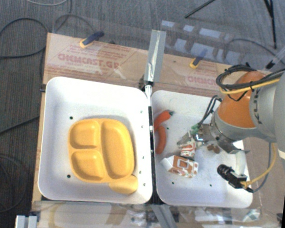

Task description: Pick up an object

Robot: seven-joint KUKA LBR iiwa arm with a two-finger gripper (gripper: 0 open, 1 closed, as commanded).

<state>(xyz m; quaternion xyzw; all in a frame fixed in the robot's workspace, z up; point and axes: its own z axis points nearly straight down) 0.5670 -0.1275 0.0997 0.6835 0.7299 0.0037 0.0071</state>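
Tool (195, 138) low in right white bin (225, 196), jaw state unreadable. Crumpled orange-white wrapper packet (183, 165) just beside: light, soft, crushable; pinch mid-body.

Left bin (53, 126): yellow tray (102, 150) with three compartments, lying flat and near centre, long side running toward the near edge; yellow lump (123, 184) touching its near right corner. Right bin (225, 198): orange carrot (160, 130) with green tip, stretched along the left wall, tip toward the far side. Small white and orange-brown packet (184, 165) near the middle, tilted. Another small crumpled piece (187, 150) just beyond, too small to identify.
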